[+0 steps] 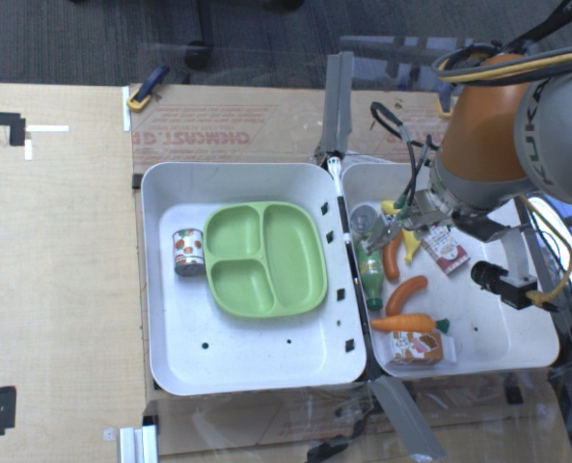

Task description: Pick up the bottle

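Observation:
The bottle (370, 270) is green with a clear upper part and lies along the left wall of the right bin (517, 350). My gripper (395, 226) hangs low over the back left part of that bin, just right of the bottle's upper end and a little above it. Clutter around the gripper's tip hides how it stands against the bottle. The grey arm with its orange band (488, 114) comes in from the right above the bin.
Beside the bottle lie two orange sausages (405, 293), a carrot (406, 323), a yellow banana piece (408, 242), a red-and-white packet (446, 250) and a snack pack (419, 348). The left bin (170, 355) holds a green divided plate (266, 258) and a small can (188, 252).

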